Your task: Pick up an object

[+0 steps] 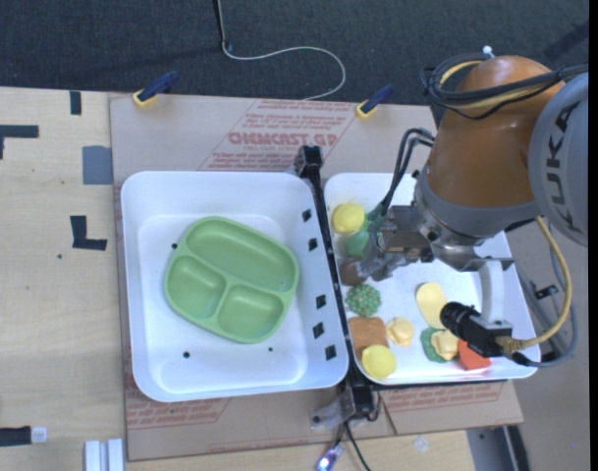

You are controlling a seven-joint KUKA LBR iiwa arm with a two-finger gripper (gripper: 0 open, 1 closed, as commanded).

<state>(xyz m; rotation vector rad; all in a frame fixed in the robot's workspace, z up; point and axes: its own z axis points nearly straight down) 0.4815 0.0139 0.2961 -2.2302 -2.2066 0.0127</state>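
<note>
Arm over the right bin (522,292) of 2 white bins on the surface. The tool (377,253) hangs low at the bin's left side, over a cluster of small toy foods; whether it is open or closed, and whether it has hold of anything, cannot be told, since the wrist covers it. Nearest candidates: a yellow ball (348,217) just above the tool and a green knobbly piece (363,299) just below it, both near the bin's left wall. Judged from their look, these are light, rigid plastic pieces; the ball is smooth and likely to slip, so a hold across its widest part suits best. The ball has no long axis; the green piece is likewise near round. A brown block (366,331) lies further down. The left bin (141,204) holds a green tray (230,278) with 3 compartments, well apart from the tool.
</note>
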